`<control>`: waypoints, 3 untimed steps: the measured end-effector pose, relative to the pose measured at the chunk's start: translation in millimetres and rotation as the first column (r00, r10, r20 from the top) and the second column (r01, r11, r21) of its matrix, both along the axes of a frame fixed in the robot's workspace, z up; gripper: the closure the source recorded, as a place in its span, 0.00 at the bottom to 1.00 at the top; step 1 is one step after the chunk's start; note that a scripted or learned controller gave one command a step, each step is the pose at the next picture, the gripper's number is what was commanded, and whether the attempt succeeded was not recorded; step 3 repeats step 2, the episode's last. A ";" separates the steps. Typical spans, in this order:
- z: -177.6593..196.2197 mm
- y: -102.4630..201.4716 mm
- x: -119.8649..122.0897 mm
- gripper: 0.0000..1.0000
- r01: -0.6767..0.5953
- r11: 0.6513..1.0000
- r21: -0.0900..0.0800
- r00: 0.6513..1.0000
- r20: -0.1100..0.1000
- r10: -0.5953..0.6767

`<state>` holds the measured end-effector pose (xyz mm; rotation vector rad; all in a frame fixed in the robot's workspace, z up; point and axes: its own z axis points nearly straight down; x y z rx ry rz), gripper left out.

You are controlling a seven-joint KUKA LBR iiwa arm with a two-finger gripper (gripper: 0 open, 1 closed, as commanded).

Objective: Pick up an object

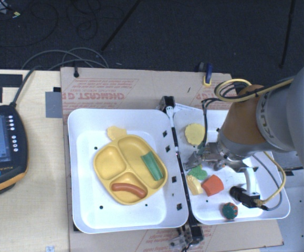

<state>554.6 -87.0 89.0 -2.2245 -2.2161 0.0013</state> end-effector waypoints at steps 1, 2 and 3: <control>12.3 -2.7 3.4 1.00 0.005 1.000 0.001 1.000 0.004 -0.005; 197.3 65.4 -26.0 1.00 -0.011 1.000 0.002 1.000 0.015 0.011; 197.3 65.4 -26.0 1.00 -0.011 1.000 0.002 1.000 0.015 0.011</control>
